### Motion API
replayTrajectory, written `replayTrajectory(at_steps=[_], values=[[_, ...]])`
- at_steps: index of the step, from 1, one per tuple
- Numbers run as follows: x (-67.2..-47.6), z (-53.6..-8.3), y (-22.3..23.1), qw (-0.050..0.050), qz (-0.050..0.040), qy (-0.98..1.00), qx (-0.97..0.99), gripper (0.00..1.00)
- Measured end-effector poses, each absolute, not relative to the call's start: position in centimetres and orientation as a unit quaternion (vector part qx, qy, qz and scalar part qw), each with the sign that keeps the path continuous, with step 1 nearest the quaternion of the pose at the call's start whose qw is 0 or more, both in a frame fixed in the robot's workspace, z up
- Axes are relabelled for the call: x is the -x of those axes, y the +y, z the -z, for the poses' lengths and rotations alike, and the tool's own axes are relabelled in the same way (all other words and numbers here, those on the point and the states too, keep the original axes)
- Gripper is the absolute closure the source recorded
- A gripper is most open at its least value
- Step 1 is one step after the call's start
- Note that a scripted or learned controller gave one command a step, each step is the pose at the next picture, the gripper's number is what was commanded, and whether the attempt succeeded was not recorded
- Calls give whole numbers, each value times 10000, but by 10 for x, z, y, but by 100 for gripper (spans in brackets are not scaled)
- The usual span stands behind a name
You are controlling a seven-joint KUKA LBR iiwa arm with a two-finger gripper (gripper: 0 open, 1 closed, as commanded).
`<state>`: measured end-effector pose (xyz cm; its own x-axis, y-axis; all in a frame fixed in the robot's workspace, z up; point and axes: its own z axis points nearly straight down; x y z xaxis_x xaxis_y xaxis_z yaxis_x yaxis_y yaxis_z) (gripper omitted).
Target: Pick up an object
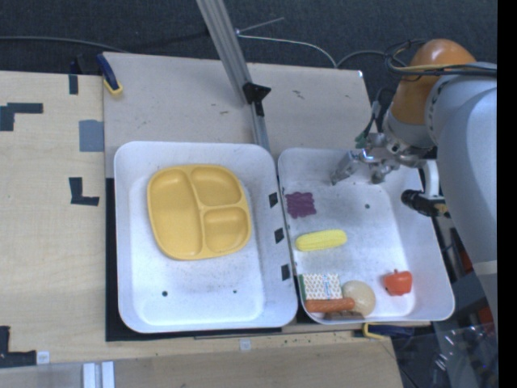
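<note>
Bottom edge of the right bin (420,314) sits closest to the lens; a clutter of items packs its near-left corner.

Left to right: left bin (133,217) holds a yellow divided tray (198,210), three compartments, nothing in them. Right bin: purple piece (300,204) near the far left, corn cob (321,239) mid-left, a small patterned packet (321,284) with an orange carrot-like stick (329,305) just in front of it, a pale egg-shaped item (361,296) touching the stick, and a red pepper-like piece (397,282) apart to the right.

Gripper (358,171) is over the far end of the right bin, fingers spread, nothing between them. Not over any candidate yet.

Step, as I read it: approach, no target committed. Next move needs a translate toward the near side, then a descent. Corn or purple piece look like the cleanest picks, both isolated; the corner cluster risks a multi-contact miss.

Text: the packet's print is too small to read. No brands legible.
</note>
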<state>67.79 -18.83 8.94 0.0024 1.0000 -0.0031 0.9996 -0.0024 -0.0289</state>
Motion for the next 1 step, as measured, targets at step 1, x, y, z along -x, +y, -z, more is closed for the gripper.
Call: replayTrajectory(at_steps=[1], values=[[-666,-89,-207,59,5,-7078,7064,0]])
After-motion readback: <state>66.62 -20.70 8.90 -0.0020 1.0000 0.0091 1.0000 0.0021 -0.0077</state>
